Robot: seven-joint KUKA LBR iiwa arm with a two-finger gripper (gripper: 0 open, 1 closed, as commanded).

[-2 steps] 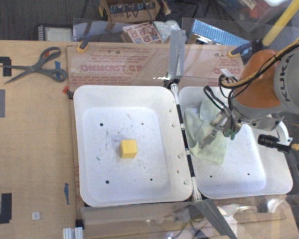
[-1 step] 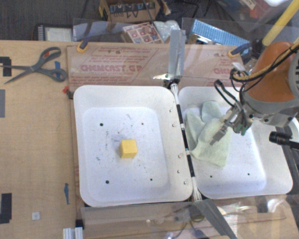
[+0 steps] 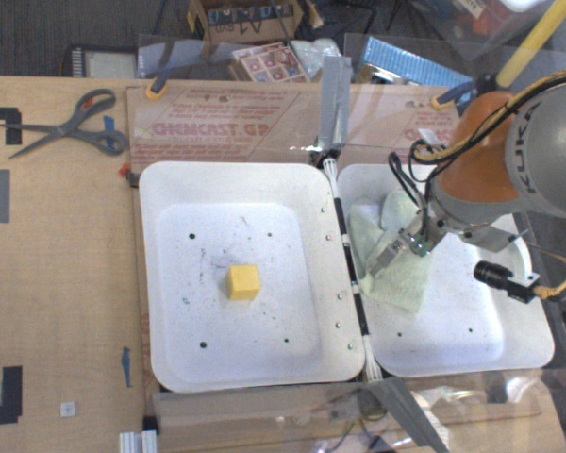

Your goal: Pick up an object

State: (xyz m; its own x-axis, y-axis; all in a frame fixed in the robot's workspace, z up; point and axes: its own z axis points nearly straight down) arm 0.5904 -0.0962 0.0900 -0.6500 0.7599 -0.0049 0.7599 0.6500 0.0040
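Under claw (image 3: 385, 258) in rt bin: pale cloth (image 3: 396, 276), claw state unclear.

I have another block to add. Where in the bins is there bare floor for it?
Left bin: bare all around the yellow cube. Right bin: near-right floor is free; its left side is crowded by the pale cloth and gripper.

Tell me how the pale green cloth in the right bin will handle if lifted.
The pale green cloth lies crumpled and folded, so it is probably floppy and would drape. It looks thin, so likely light. The tool sits over it.
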